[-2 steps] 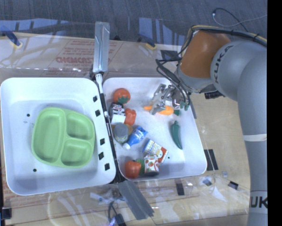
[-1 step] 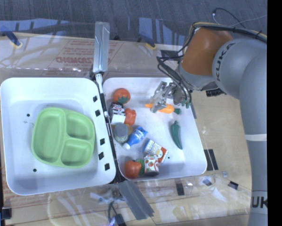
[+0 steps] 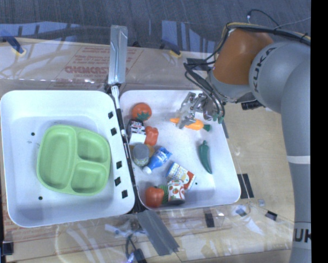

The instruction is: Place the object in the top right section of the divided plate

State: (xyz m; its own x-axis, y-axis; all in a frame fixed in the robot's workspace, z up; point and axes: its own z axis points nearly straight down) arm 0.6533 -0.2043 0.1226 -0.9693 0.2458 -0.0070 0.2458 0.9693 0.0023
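Note:
A light green divided plate (image 3: 41, 166) lies in the left bin (image 3: 13, 119), with three sections; its top right section (image 3: 92, 146) has nothing in it. My gripper (image 3: 193, 115) hangs over the upper right part of the right bin (image 3: 225, 175), reaching in from the right. Directly at its tip lies a small orange carrot (image 3: 193, 125) with a green end, touching or almost touching the gripper. The gripper's body hides part of the carrot, so I cannot tell whether the carrot is held.
The right bin also holds a tomato (image 3: 141, 112), a green pepper (image 3: 205, 156), a blue and white bottle (image 3: 159, 159), small cartons (image 3: 179, 177), a red fruit (image 3: 154, 195) and a dark can (image 3: 136, 129). A metal divider (image 3: 117, 64) separates the bins.

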